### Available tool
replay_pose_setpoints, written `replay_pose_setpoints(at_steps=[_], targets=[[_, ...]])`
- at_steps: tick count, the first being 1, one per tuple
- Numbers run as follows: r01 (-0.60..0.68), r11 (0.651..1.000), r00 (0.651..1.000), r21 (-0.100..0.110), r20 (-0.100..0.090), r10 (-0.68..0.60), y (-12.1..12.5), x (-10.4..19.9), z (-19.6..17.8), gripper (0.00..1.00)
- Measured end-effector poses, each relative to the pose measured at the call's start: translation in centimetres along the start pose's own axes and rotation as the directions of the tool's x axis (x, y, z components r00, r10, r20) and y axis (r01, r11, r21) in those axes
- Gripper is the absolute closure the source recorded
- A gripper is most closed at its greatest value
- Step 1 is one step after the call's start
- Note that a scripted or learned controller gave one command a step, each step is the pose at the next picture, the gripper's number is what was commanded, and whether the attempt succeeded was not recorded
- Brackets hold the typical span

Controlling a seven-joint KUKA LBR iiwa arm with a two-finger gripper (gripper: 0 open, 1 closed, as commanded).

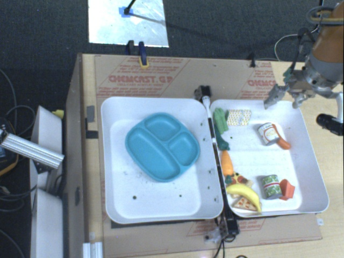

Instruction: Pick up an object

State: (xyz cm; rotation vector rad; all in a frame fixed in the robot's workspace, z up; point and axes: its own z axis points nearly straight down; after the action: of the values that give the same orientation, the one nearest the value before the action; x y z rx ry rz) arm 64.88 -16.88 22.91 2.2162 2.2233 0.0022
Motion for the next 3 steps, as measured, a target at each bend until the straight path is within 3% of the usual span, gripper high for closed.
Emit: replay_pose_setpoints(at_steps=[1, 2, 3], targets=[[-0.002, 1.0, 1.0, 0.003, 0.0, 0.002, -1.4, -3.8, 6.8, 0.0], [0.0, 1.0, 1.0, 0.003, -0.001, 0.0, -2.1, -2.5, 13.6, 0.0], [0.002, 1.0, 1.0, -0.007, 0.002, -0.002, -1.8, -2.7, 12.2, 1.0]])
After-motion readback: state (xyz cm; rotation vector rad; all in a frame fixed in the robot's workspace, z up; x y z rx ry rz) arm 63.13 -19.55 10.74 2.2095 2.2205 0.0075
